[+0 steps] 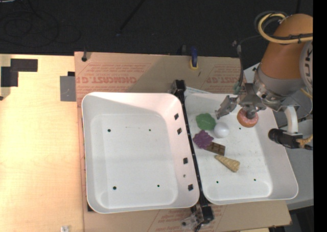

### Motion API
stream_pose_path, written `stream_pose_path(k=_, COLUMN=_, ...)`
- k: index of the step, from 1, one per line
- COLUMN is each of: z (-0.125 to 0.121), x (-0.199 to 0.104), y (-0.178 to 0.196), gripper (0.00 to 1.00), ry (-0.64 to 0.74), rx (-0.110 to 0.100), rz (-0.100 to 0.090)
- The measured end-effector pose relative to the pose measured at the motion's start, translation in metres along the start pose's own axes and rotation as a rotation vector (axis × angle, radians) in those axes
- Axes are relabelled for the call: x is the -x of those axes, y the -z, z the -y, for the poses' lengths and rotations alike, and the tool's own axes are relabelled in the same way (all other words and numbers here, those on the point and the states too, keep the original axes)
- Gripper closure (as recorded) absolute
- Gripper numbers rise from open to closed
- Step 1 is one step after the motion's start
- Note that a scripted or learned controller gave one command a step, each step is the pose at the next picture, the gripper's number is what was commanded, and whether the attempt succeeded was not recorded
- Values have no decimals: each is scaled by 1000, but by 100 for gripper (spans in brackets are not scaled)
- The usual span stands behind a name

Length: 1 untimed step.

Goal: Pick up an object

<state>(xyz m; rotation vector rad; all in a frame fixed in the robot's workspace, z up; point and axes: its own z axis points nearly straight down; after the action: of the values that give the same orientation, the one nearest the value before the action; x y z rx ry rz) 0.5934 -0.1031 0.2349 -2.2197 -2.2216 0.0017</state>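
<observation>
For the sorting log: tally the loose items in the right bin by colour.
Green: 1, lump
Purple: 1, lump
White: 1, ball
Brown: 1, block
Tan: 1, cone
Orange-pink: 1, round piece under the arm
Total: 6

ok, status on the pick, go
Gripper over the right bin, above an orange round piece; hold unconfirmed. Green lump, white ball, purple piece, brown block and cone clustered to its left.
</observation>
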Motion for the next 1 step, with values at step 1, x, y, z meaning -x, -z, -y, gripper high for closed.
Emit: stream_pose_path(k=1, z=89, x=18, y=-98, gripper=0, ry=-5, rx=-18, rz=-4)
